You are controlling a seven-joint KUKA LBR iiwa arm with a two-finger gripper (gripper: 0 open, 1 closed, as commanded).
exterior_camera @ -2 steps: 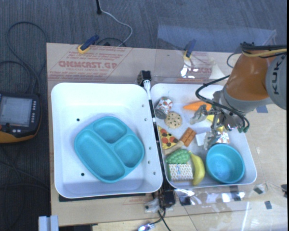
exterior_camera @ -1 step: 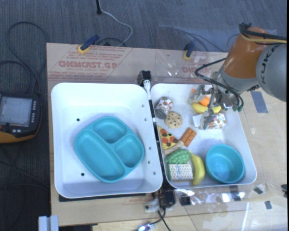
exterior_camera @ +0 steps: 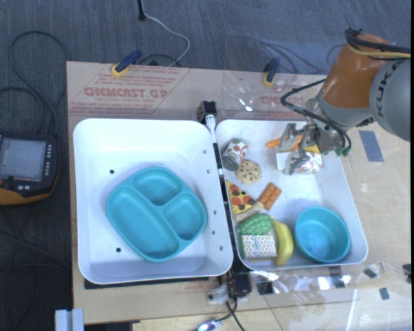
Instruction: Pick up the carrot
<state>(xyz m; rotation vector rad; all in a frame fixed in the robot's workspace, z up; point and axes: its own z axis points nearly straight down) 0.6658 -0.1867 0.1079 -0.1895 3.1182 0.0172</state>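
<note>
the arm comes in from the right side of the scene, up at the far end. you can see a grey link at the right edge, then the fat orange band [exterior_camera: 355, 74] sitting just above the wrist, angled down and to the left. below that the wrist goes dark with a bunch of black cables looping around it. the gripper [exterior_camera: 297, 147] hangs off the end, pointing down and a bit left, metal and kind of shiny. honestly can't make out the very end of it, too cluttered and small at this angle.
</note>
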